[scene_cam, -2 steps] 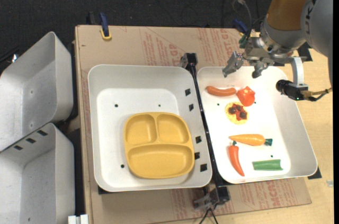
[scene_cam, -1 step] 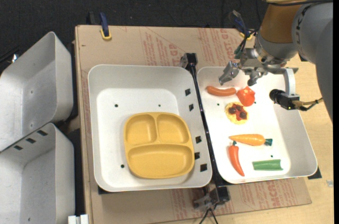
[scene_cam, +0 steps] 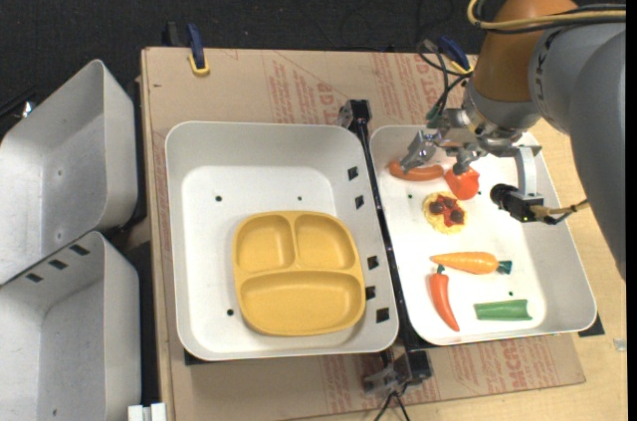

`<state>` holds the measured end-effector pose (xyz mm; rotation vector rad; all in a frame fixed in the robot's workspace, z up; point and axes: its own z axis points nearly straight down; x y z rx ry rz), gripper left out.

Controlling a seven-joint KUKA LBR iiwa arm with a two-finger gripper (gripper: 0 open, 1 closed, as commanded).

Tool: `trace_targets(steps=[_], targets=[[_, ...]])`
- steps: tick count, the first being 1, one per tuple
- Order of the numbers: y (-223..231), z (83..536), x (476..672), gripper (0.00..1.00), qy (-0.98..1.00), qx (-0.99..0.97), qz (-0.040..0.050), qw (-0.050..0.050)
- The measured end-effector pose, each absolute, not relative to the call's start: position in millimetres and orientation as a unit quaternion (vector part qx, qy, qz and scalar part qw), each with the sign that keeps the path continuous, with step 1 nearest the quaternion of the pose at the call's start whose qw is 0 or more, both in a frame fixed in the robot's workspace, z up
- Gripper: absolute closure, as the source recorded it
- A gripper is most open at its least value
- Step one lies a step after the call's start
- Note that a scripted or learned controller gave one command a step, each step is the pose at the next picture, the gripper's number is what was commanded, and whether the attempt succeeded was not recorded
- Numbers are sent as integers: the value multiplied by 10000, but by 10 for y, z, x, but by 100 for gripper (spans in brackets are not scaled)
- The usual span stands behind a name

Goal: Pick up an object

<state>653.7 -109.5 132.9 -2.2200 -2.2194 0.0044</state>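
Observation:
My gripper (scene_cam: 445, 157) hangs over the far part of the right bin (scene_cam: 557, 250), its fingers spread open with nothing between them. One fingertip (scene_cam: 422, 151) stands just above a curved orange-red sausage (scene_cam: 416, 173). The other is over a small red piece (scene_cam: 463, 183). Nearer the front lie a little yellow pizza slice with red topping (scene_cam: 445, 212), an orange carrot (scene_cam: 466, 262), a red chili pepper (scene_cam: 443, 300) and a green block (scene_cam: 502, 311).
The left bin (scene_cam: 199, 170) holds a yellow divided plate (scene_cam: 299, 272). A black divider (scene_cam: 373, 210) runs between the bins. A black cable fitting (scene_cam: 513, 201) hangs from the wrist over the right bin. Grey containers (scene_cam: 60, 210) stand off the bench at left.

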Motion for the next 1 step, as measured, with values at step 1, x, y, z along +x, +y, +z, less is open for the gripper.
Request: trace_targets(steps=[1], targets=[[-1098, 1464, 6553, 100, -7070, -7072, -4, -13]])
